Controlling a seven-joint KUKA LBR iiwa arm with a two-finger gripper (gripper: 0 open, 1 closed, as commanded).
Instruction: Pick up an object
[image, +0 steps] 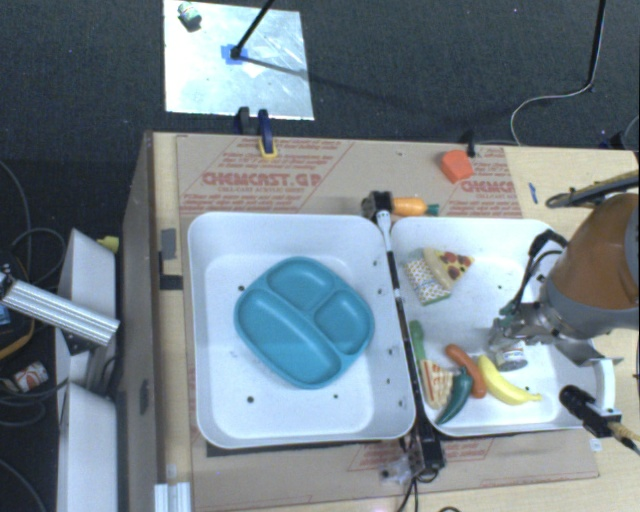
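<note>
In the right bin (520, 240), my gripper (508, 352) hangs low near the front, directly over the left end of a yellow banana (512, 388). A red sausage-like piece (465, 366) and a dark green pepper (455, 398) lie just left of it. A waffle-patterned wedge (436, 381) rests against the bin's left wall, with a small green piece (416, 338) above it. A pizza slice (449, 265) and a patterned packet (426, 283) lie towards the back. Nothing shows between the gripper's tips.
The left bin (215, 300) holds a blue divided plate (304, 320). Behind the bins, an orange block (455, 165) and a small carrot-like toy (410, 207) lie on the cardboard. The arm's orange band (600, 265) covers the right bin's right side.
</note>
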